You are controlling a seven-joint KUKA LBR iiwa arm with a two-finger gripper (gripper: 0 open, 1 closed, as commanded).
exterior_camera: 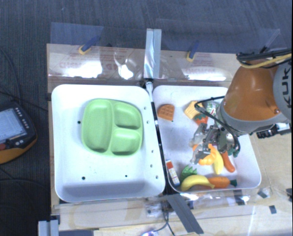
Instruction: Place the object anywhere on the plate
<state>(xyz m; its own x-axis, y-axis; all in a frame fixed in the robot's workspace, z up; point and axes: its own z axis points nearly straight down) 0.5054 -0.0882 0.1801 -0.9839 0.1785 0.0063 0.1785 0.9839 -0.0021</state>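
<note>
A light green plate [111,127] with three compartments lies in the left bin [73,181]. The right bin [178,132] holds toy foods: a brown waffle-like piece [166,112], a yellow wedge [191,110], a banana [195,182], a carrot [219,182], a small green piece [188,171], a yellow piece [217,162] and an orange-red piece [228,162]. My gripper [205,149] hangs low over the cluster of foods at the right bin's middle right, just above the yellow piece. Its wrist and the orange band cover the fingertips' grip.
A clear divider [153,53] stands at the back between the bins. A handheld pendant [9,132] lies on the floor at the left. Cables run along the arm [254,92] over the right bin's far corner.
</note>
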